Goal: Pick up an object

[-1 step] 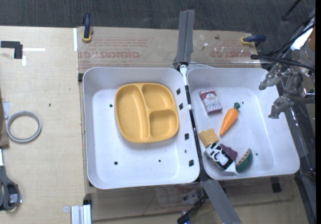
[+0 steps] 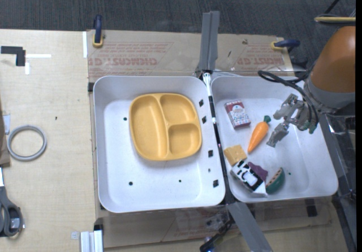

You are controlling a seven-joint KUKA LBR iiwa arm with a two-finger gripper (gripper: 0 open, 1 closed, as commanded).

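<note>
Two shallow white bins sit side by side on the worktop (image 2: pixel 45 189). The left bin (image 2: pixel 113 189) holds one yellow divided plate (image 2: pixel 166 126) with three compartments. The right bin (image 2: pixel 308 180) holds five things: one red card box (image 2: pixel 237 114), one toy carrot (image 2: pixel 258 135), one tan cracker-like square (image 2: pixel 235 154), one black-and-white and purple packet (image 2: pixel 249 175), and one toy watermelon slice (image 2: pixel 275 181). The claw (image 2: pixel 281 124) hovers just right of the carrot, its fingers spread and grasping nothing. One roll of grey tape (image 2: pixel 25 142) lies on the worktop's left.
</note>
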